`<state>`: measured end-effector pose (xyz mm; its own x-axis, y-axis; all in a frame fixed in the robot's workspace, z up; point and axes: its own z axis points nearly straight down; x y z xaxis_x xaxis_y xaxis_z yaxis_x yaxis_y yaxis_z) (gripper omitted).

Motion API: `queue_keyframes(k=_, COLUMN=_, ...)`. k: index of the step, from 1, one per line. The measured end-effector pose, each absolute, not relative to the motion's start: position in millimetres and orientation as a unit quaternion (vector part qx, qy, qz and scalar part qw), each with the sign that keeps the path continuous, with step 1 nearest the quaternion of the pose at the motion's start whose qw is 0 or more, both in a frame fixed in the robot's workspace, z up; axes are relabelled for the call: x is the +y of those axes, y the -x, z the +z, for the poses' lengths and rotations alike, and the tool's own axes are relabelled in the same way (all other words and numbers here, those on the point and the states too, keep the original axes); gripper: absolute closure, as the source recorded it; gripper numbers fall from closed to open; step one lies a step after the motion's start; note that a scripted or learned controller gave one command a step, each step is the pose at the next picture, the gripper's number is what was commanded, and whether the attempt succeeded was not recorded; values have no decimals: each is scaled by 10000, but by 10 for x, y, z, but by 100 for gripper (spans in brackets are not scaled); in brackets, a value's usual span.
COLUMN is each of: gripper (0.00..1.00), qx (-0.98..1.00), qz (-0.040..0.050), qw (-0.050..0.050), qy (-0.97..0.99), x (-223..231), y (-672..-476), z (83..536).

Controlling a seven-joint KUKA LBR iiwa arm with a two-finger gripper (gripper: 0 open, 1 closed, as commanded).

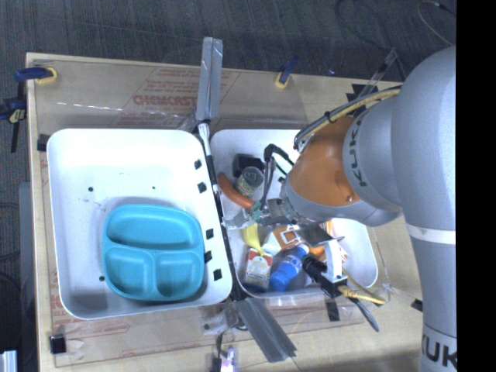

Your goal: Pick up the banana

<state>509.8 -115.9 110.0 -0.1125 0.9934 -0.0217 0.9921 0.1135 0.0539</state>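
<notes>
Arm low over the right bin (370, 273).
Banana (254, 237) half hidden under the hand (271, 217); its grip can't be told.

Left bin (70, 157): white, holding a turquoise sectioned tray (155, 251). Right bin (370, 263): white. Arm (403, 146): grey with an orange band (325, 169). Just beside the gripper (267, 211): a yellow banana (256, 237), an orange-red piece (234, 192), a blue bottle (287, 270). Bench (108, 91): pale tan with red print.
</notes>
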Motion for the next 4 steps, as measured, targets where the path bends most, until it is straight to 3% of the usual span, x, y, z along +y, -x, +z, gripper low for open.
queue_keyframes(k=1, gripper=0, qx=7407, qz=11, qw=27, qy=-6718, x=-1345, y=-5014, z=935)
queue_keyframes(k=2, gripper=100, qx=7424, qz=5, qw=19, qy=-6699, x=-1340, y=-5015, z=1025)
queue_keyframes(k=3, gripper=100, qx=6817, qz=-7, qw=-14, qy=-7316, x=-931, y=-5233, z=1897)
queue_keyframes(k=4, gripper=100, qx=8125, qz=-4, qw=-7, qy=-5829, x=-521, y=-5554, z=2399)
